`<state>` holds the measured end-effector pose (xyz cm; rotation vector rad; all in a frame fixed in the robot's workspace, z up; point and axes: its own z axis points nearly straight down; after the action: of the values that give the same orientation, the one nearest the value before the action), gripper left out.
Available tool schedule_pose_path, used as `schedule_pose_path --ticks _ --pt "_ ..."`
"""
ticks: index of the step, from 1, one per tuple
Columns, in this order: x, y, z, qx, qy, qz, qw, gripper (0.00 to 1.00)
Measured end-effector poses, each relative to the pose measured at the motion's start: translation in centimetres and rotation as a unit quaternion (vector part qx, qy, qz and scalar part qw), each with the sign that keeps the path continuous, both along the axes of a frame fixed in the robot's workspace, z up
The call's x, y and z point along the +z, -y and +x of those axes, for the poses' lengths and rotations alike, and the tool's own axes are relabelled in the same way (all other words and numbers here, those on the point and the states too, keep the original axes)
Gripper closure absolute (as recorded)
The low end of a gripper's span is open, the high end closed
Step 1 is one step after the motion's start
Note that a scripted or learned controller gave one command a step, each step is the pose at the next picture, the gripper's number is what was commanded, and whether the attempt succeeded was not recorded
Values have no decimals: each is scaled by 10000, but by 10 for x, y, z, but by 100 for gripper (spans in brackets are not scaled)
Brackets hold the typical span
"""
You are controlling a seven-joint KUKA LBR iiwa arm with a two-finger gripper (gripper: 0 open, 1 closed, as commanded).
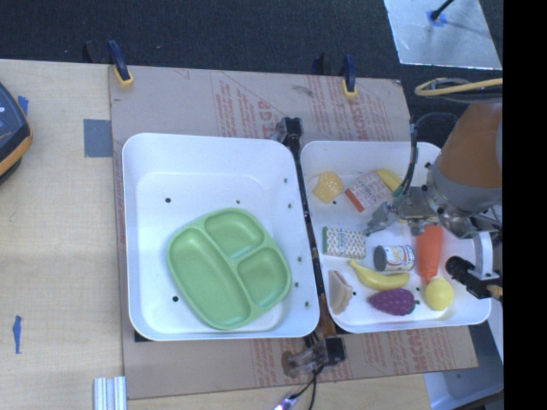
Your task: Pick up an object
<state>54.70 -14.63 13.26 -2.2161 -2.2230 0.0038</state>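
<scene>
The right bin (359,321) holds several toy foods. Among them are an orange carrot (429,251), a small can (395,257), a banana (379,276), purple grapes (394,301) and a lemon (438,294). Further left and back lie a green patterned box (344,242), a bread slice (341,290), a yellow wedge (328,186) and a red-and-white packet (367,190). My gripper (408,210) hangs over the right half of this bin, just behind the carrot's top and the can. Its body hides what lies below it.
The left bin (149,156) holds a green divided plate (227,267). A black clamp (291,129) sits between the bins at the back and another fitting (314,355) at the front. The arm's grey and orange body (470,156) covers the right bin's back right corner.
</scene>
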Motion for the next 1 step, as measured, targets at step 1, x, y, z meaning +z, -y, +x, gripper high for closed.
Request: schedule_pose_path --ticks 1 --pt "-36 21 111 0 -3 13 10000 0"
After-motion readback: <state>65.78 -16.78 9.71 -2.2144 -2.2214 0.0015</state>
